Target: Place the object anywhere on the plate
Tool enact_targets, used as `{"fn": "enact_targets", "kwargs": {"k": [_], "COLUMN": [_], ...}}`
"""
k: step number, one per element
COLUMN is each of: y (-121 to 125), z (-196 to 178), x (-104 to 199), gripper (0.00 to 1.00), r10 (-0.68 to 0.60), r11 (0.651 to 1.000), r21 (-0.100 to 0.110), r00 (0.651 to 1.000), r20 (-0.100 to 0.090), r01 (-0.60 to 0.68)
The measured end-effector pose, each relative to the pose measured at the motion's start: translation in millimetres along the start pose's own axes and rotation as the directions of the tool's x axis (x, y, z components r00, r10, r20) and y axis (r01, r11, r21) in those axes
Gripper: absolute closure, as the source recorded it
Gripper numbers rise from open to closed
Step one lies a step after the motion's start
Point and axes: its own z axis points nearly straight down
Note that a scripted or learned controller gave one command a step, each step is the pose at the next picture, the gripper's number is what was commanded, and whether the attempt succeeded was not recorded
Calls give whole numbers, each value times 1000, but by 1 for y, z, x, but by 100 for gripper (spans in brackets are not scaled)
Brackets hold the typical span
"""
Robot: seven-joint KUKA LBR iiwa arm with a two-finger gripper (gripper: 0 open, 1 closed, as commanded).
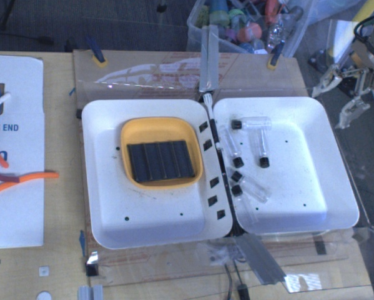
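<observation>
You've got the clear black-capped vials (251,124) scattered in the right bin (311,167), bunched near its left wall, well apart from the yellow plate (130,133). That plate sits in the left bin (105,199) with a dark ribbed block (160,161) lying on it. Behind both bins stands a clear tub of colourful toys (249,11).

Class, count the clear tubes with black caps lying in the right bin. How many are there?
4, possibly more, being transparent: one tube at the back, one right of centre, one by the divider, one nearest the front.
</observation>
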Motion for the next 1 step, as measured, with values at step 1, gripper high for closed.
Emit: {"fn": "enact_targets", "kwargs": {"k": [1], "y": [-6], "z": [0], "x": [-2], "gripper": [0], "r10": [-28], "r11": [1000], "r21": [3], "r00": [1000], "r20": [4], "r01": [28]}}
